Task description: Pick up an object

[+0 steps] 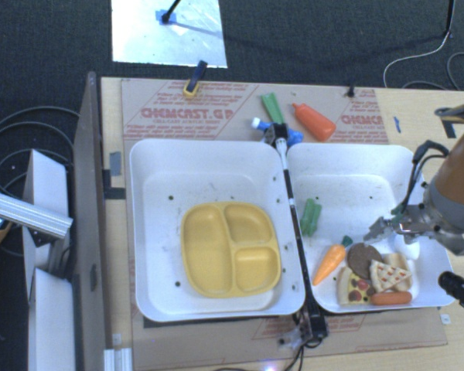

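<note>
You are at the approach step: the gripper (pixel 388 228) hangs low over the right bin (pixel 348 168), just above the heap of toy food in its near corner, and nothing has been lifted yet. The fingers (pixel 377 230) look spread apart with nothing between them, though the view is soft there and I would not swear how wide they stand.

Your candidates lie close under the tool. The brown round piece (pixel 363 258) is nearest the fingertips, with the carrot (pixel 329 263) just to its left, the pizza slice (pixel 390 273) beside it and the sausage (pixel 390 298) along the front wall. The green block (pixel 310 216) sits apart, near the divider (an easier, uncrowded target). The left bin (pixel 155 168) carries the yellow divided plate (pixel 230 248).

For the next move, you will want to settle on one item, centre the opening over it, drop until the fingertips straddle it, then close. In the heap, expect neighbours to get nudged or wedged.
</note>
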You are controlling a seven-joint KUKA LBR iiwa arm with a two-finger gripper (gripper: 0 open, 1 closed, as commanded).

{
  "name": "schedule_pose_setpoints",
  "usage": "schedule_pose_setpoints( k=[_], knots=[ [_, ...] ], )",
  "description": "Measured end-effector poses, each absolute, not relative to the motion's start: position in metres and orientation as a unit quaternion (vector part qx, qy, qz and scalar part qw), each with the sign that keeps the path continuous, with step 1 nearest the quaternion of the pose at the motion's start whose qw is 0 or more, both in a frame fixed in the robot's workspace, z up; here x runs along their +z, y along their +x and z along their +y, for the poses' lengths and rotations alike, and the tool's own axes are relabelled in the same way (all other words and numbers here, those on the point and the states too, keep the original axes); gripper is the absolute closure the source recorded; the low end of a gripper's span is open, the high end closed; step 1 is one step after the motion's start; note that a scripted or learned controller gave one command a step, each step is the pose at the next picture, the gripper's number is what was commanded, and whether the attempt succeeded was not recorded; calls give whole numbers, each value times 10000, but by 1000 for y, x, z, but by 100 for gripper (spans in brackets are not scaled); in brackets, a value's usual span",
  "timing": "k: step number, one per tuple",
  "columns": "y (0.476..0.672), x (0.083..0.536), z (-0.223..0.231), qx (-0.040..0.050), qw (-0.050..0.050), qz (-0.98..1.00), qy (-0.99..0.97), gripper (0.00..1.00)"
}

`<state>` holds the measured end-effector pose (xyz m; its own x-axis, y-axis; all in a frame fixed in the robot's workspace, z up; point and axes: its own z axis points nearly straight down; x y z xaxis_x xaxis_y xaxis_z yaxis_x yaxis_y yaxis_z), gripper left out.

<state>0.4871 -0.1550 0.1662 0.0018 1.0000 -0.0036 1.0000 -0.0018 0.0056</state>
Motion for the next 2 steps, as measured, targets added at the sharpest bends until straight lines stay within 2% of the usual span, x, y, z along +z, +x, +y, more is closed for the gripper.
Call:
schedule_pose_setpoints(
  k=[1,2],
  knots=[
    [498,84,-90,12,36,7092,7050,0],
    [500,100,-94,32,81,7079,7062,100]
  ],
)
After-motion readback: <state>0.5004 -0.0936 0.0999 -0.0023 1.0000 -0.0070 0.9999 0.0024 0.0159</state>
